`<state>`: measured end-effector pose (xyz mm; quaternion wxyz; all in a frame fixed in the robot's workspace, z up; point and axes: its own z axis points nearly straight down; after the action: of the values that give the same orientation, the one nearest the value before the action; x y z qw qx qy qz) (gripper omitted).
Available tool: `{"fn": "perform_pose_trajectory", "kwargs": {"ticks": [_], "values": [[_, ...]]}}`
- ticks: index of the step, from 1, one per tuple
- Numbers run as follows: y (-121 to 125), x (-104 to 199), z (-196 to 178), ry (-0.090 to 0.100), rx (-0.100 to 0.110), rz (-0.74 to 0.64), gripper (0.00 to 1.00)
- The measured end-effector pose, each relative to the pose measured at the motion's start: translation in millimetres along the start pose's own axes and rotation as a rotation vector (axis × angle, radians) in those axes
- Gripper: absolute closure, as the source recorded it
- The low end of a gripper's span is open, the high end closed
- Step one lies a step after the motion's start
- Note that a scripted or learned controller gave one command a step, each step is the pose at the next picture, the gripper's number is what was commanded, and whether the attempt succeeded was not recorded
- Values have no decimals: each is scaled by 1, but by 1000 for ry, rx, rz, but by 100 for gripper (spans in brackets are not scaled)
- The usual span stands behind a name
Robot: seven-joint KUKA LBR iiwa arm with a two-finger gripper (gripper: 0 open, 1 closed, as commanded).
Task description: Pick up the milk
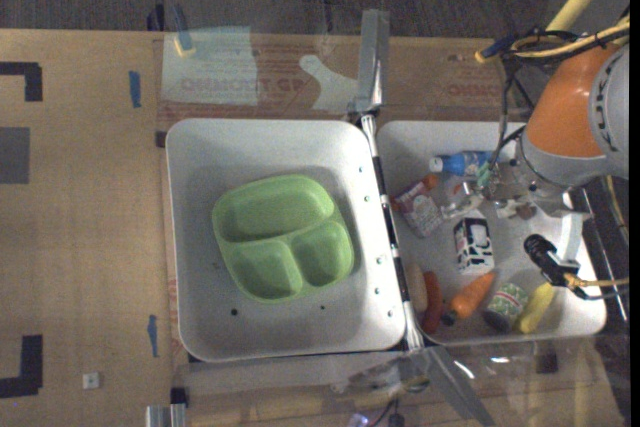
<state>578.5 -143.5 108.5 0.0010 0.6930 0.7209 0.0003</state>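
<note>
Down along the near wall of the right bin (590, 320) sit a hot dog (431, 300), a carrot (470, 296), a small green can (505, 306) and a banana (537, 306), and right behind the carrot lies the milk carton (473, 245), white with black patches, out on the bin floor with nothing touching it. Beyond the milk carton a crumpled wrapper (420, 208) and a water bottle (458, 162) crowd together, while the gripper (508, 197) hangs just past the carton's far right corner, and whether it's open or closed I can't tell. Left of the carton, over in the left bin (200, 315), rests a green divided plate (283, 237).
</note>
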Motion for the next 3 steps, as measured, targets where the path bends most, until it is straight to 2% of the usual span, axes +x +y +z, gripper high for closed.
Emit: {"fn": "perform_pose_trajectory", "kwargs": {"ticks": [1,2,3], "values": [[1,0,-10,-2,-3,-2,100],[1,0,-10,-2,-2,-2,0],[-56,-31,22,1,0,-73,0]]}}
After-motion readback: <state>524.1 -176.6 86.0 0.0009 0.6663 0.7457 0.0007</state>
